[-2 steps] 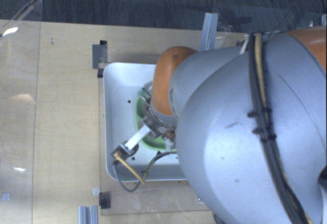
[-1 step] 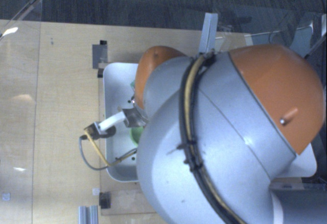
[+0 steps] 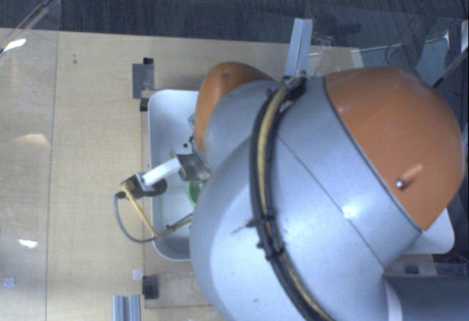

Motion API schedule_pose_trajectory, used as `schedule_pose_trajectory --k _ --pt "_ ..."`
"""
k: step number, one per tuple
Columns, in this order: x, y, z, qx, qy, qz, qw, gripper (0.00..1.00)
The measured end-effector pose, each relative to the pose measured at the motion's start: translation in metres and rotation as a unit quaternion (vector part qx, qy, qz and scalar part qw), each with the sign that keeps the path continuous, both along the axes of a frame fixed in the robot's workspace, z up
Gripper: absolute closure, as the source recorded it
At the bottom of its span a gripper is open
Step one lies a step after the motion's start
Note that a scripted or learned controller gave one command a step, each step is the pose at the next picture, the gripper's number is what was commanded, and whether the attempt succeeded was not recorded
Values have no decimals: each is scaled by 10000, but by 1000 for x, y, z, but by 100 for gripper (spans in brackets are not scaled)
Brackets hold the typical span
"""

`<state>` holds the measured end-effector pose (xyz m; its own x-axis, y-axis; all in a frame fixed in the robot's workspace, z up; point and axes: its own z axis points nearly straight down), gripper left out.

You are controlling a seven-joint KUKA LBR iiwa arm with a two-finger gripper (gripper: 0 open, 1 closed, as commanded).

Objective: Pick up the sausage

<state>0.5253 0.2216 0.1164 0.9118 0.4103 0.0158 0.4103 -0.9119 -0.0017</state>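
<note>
The grey arm with its orange band (image 3: pixel 220 89) covers most of both bins. Its wrist reaches down over the left white bin (image 3: pixel 163 111), and the gripper (image 3: pixel 189 165) sits low at the bin's middle, largely covered by the arm. A white fitting with a black tip (image 3: pixel 150 180) sticks out leftwards from the wrist over the bin's left rim. Small green bits (image 3: pixel 194 191) show beside the gripper, and another green edge (image 3: pixel 192 122) peeks out further back. What lies under the gripper is covered by the arm.
A thin cable (image 3: pixel 132 220) loops from the black tip out over the wooden bench (image 3: pixel 80 165) and back into the bin. Black brackets (image 3: pixel 143 76) (image 3: pixel 149 286) stand at the bin's left corners. A grey post (image 3: pixel 299 45) rises behind.
</note>
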Motion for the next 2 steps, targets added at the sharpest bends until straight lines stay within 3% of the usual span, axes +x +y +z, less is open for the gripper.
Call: schedule_pose_trajectory --k 1,2 --pt "-30 -20 -20 59 -37 -1095 9940 100" --pt "-27 -20 -8 81 -78 -1095 9939 100"
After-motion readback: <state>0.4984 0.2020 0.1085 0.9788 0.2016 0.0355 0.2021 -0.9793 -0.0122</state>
